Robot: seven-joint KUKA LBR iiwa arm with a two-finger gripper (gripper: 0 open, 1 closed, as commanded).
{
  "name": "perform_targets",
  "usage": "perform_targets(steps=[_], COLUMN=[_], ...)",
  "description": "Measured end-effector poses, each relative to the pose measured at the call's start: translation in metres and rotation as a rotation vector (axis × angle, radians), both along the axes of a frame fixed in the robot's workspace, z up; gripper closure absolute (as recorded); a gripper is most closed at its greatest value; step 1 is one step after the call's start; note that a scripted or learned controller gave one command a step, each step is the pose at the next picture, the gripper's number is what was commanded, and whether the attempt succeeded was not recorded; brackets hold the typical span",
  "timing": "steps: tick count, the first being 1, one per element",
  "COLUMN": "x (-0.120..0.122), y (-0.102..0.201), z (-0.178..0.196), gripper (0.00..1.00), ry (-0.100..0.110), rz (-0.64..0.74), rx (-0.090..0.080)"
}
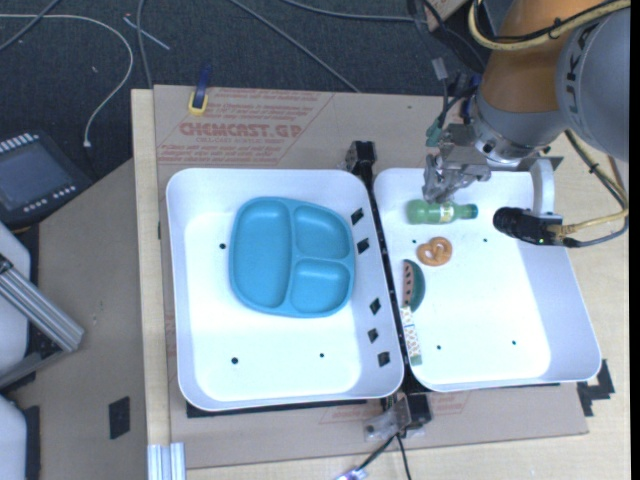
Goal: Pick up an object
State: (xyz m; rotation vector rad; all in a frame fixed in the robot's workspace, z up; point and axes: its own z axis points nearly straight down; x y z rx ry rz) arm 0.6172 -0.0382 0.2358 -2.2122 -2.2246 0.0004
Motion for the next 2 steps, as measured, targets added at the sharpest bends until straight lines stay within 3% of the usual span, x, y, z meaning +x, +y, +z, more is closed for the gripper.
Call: perform_targets(steps=[1, 2], x=[0.008, 0.000], y=[0.055, 0.106], z=[-0.012, -0.008], gripper=[1.00, 1.00], ry=[0.000, 0.000], rz=[0.001, 0.000], rx=[0.000, 0.000])
